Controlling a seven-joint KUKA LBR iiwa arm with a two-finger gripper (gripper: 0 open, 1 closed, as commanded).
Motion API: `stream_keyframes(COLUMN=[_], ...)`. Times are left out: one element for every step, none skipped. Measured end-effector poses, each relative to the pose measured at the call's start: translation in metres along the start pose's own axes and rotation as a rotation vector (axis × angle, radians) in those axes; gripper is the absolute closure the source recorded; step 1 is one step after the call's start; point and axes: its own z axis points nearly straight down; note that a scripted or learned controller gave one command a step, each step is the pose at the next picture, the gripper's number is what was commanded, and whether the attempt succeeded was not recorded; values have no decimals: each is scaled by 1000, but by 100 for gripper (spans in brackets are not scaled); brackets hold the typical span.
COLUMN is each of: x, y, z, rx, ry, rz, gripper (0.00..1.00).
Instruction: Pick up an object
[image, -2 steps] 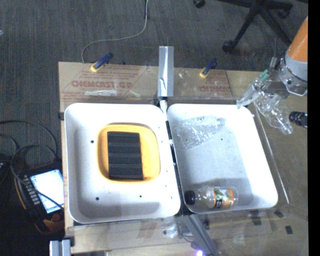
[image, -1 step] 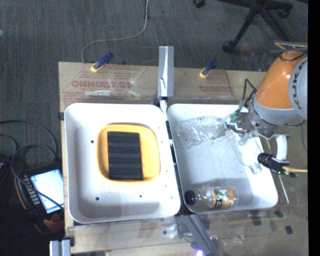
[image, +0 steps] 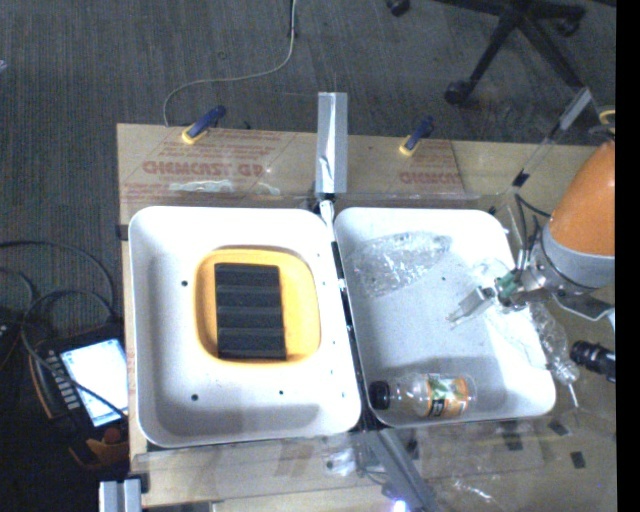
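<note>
Bench: brown board bench (image: 150, 190) is seen under both bins, with two blue-and-yellow clamps (image: 203, 123) on its far edge.
Left bin: shallow white plastic bin (image: 160, 400) is set touching the right bin's left wall.
Right bin: shallow white plastic bin (image: 420, 340), taken as landmark.
Arm: grey arm with orange band (image: 588, 205) is seen over the right bin's right rim.
Yellow item: rounded yellow tray with a black ribbed insert (image: 252, 308) is lying flat in the left bin, well left of the right bin.
Clear wrap: crumpled clear plastic piece (image: 398, 257) is lying in the right bin's far-left part.
Bottle: clear plastic bottle with orange label and black cap (image: 422, 394) is lying on its side along the right bin's near wall.
Gripper: two-finger gripper (image: 478, 304) is held inside the right bin near its right wall; fingers' spread cannot be told, nothing is seen between them.
</note>
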Motion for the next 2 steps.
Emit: stream_keyframes(x=[24,14], y=[-24,-24], z=[29,103], rx=[1,-5], ry=[1,-1], rz=[-10,-81], gripper=[0,0])
